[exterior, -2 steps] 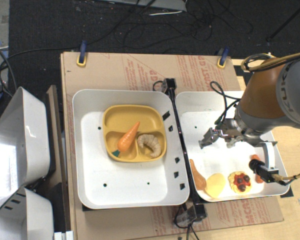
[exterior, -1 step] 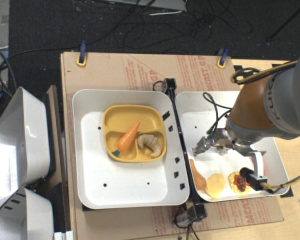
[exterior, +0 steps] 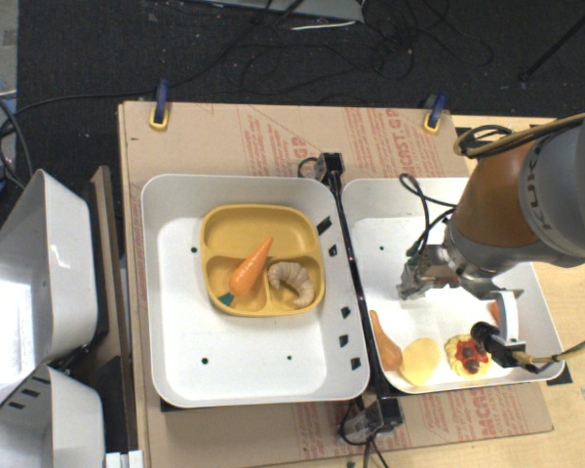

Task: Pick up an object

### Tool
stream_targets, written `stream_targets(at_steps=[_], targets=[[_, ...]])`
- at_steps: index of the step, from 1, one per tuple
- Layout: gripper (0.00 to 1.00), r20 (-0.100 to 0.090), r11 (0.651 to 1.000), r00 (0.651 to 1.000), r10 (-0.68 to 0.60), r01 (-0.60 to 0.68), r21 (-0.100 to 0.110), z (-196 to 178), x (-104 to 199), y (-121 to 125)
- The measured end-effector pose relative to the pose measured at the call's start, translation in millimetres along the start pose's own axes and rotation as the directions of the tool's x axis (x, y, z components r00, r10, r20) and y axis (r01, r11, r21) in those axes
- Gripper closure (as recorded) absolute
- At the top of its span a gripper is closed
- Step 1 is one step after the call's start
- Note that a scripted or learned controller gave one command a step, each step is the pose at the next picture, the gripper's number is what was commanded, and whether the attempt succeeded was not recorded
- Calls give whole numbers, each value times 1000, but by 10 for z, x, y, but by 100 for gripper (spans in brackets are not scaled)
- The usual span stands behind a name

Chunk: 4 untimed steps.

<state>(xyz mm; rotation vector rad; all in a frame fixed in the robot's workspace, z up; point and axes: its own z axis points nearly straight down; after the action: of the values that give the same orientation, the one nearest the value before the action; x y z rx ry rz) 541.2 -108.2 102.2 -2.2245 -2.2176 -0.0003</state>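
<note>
While the arm reaches over the right bin, its claw hangs above bare bin floor; whether it is open cannot be told. A pale yellow piece and an orange piece lie below it, near the bin's front edge.

Orange carrot lies diagonally in yellow tray, left bin.

Two yellow clamps grip the cardboard board; black cables trail behind.
</note>
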Motion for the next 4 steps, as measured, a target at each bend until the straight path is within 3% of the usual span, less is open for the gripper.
stream_targets(at_steps=[3, 4], targets=[[100, 2, 1000, 1000, -7, 7, -7, -1607, 26, -42], [100, 0, 1000, 1000, -10, 10, -2, -1652, 525, -30]])
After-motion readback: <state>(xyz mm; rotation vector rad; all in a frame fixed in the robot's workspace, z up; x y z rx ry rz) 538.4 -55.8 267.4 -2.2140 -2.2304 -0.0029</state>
